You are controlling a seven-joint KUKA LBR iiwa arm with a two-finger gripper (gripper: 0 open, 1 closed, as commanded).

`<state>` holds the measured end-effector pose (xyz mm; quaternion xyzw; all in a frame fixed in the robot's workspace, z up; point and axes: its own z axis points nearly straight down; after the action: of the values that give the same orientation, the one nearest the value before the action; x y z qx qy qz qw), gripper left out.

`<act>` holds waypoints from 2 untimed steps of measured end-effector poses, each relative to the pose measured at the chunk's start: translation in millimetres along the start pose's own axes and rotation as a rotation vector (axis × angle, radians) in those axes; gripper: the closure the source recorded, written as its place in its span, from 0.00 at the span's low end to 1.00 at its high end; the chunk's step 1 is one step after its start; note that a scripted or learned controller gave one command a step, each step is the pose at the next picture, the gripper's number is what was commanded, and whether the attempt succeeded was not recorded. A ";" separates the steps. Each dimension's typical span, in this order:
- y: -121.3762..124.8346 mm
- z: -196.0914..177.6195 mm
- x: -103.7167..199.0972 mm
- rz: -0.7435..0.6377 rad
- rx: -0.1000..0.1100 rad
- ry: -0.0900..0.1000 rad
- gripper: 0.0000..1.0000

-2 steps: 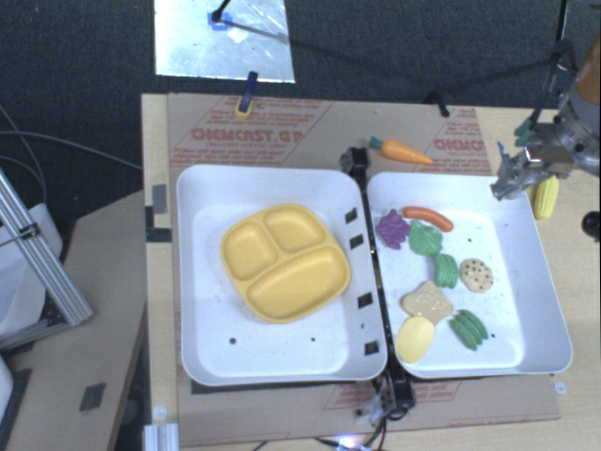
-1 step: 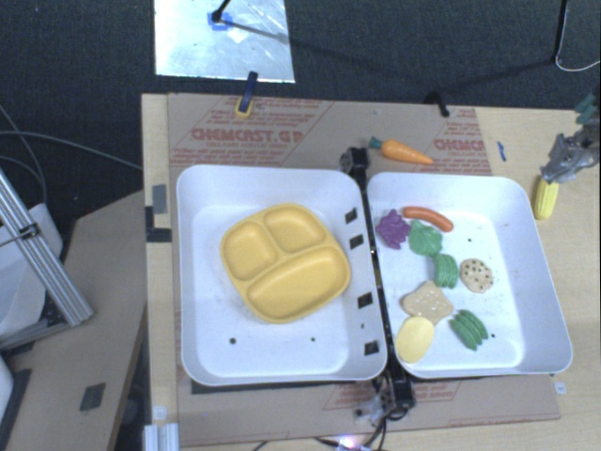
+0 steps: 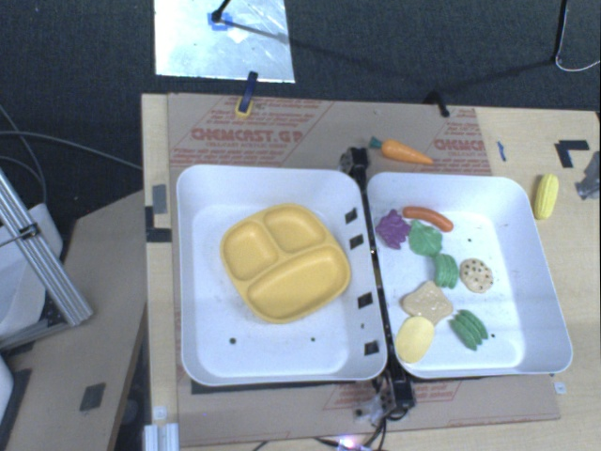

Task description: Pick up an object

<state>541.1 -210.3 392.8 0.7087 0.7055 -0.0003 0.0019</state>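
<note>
The right bin [image 3: 526, 280] holds several toy foods: purple grapes [image 3: 392, 228], a red sausage [image 3: 427, 218], green broccoli [image 3: 425, 241], a small green vegetable [image 3: 446, 272], a chip cookie [image 3: 476, 275], a slice of toast [image 3: 426, 301], a yellow lemon [image 3: 414, 338] and a green pea pod [image 3: 469, 328]. In the left bin [image 3: 202, 346] lies a yellow divided plate [image 3: 282, 261]. A grey piece of my gripper [image 3: 590, 177] pokes in at the right edge, outside the right bin and just right of a yellow corn cob [image 3: 546, 196].
An orange carrot [image 3: 404, 151] lies on the cardboard behind the bins. A blue-and-yellow clip [image 3: 247, 95] sits at the bench's back edge. A metal frame [image 3: 38, 252] stands to the left of the bench.
</note>
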 end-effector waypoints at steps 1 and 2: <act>30.5 56.8 94.4 -0.018 0.004 0.007 1.00; 10.7 10.4 59.1 -0.004 -0.004 0.000 1.00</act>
<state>552.1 -151.3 382.3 0.7074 0.7068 0.0014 0.0032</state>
